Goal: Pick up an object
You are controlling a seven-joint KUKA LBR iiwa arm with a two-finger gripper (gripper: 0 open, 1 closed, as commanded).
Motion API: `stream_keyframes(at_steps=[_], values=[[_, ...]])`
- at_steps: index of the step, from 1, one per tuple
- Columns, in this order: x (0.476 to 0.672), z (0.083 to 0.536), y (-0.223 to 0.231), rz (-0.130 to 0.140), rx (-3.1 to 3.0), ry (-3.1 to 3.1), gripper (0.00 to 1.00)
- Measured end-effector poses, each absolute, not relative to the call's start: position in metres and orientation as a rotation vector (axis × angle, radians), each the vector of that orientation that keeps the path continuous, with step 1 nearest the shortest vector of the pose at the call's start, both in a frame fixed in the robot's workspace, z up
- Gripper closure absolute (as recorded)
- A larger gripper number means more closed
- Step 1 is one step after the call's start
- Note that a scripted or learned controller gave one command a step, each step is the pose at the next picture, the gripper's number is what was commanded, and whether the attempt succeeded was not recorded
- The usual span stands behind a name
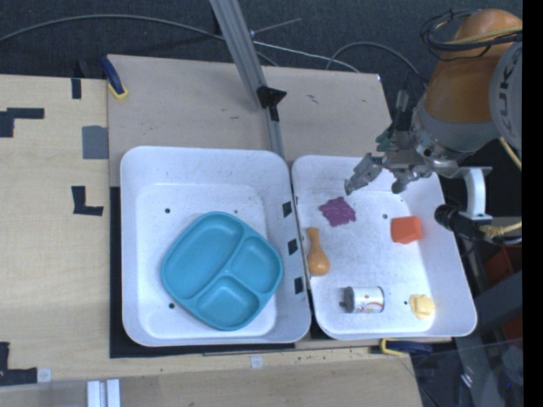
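Left bin (136,227): one blue three-compartment plate (222,270). Right bin (454,295): purple crumpled piece (338,211) near the upper left, orange block (406,230) toward the right wall, tan pear-shaped item (316,253) against the left wall, small can (362,299) lying on its side, yellow piece (422,305) beside it. My gripper (375,181) hangs over the bin's upper part, fingers spread, nothing between them

Both bins (144,253) looked like smooth white plastic, speckled; the blue plate (222,270) was matt plastic, the bench (51,227) pale wood, the pole (240,41) brushed metal.
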State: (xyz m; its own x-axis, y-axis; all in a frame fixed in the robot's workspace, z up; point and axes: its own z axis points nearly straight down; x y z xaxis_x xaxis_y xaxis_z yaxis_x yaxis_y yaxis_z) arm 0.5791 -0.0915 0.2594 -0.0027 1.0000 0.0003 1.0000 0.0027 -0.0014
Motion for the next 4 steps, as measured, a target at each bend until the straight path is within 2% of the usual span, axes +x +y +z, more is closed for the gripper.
stream_keyframes(at_steps=[1,2,3,4], values=[[0.579,0.259,-0.092,0.001,-2.218,-2.223,0.0],[0.577,0.195,-0.092,0.01,-2.216,-2.219,0.0],[0.568,0.138,-0.098,0.009,-2.217,-2.219,0.0],[0.568,0.088,-0.098,0.004,-2.222,-2.224,0.0]])
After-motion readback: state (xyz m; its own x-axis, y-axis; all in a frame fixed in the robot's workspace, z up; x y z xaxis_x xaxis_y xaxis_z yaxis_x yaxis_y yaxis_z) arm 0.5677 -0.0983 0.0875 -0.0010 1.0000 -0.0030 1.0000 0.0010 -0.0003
